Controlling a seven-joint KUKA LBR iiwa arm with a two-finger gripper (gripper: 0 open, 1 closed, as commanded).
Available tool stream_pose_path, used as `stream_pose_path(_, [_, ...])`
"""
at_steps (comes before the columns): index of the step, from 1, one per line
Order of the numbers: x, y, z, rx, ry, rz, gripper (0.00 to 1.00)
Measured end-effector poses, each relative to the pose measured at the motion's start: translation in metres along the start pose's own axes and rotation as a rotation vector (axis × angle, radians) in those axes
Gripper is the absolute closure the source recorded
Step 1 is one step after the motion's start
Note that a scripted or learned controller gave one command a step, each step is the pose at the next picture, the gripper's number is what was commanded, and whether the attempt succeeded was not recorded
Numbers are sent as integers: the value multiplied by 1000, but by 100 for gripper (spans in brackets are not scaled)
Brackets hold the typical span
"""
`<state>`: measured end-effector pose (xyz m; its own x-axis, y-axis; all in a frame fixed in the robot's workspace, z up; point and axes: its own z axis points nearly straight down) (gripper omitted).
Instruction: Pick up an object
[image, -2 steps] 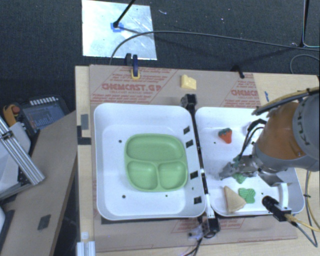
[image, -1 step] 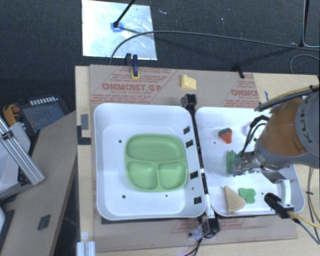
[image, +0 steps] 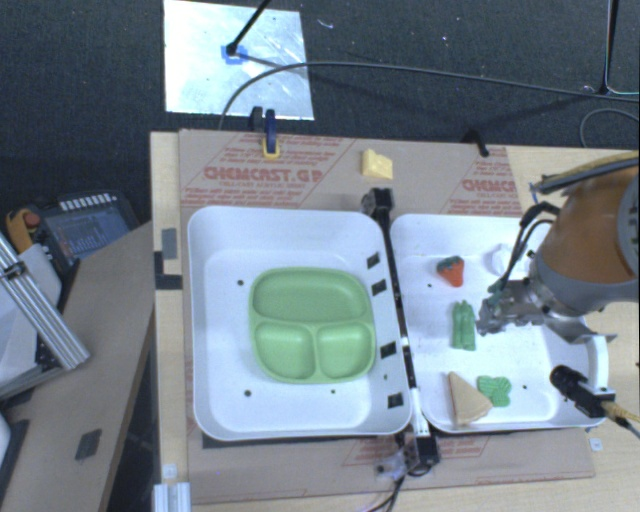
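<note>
Two glossy white bins (image: 300, 225); ridged green stick (image: 463, 326) beside tool (image: 490, 316).

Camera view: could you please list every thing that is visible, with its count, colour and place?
Shallow white plastic bins: two, white, side by side on the bench.
Divided green plastic plate: one, light green, three compartments, in the left bin.
Strawberry-shaped toy: one, red with green top, upper part of the right bin.
Long green toy vegetable: one, green, middle of the right bin, beside the gripper.
Small leafy green toy: one, green, lower part of the right bin.
Tan wedge-shaped toy: one, tan, lower part of the right bin, next to the leafy toy.
Yellow block: one, yellow, on the cardboard behind the bins.
Gripper: one, grey, over the right bin, on the arm's orange-banded wrist.
</note>
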<state>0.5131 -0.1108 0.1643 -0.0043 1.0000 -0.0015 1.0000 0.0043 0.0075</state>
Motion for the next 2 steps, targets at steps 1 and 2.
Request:
stream_pose_path(1, [0,2,-42,1,0,0,100])
stream_pose_path(2, [50,1,-36,6,3,-5,100])
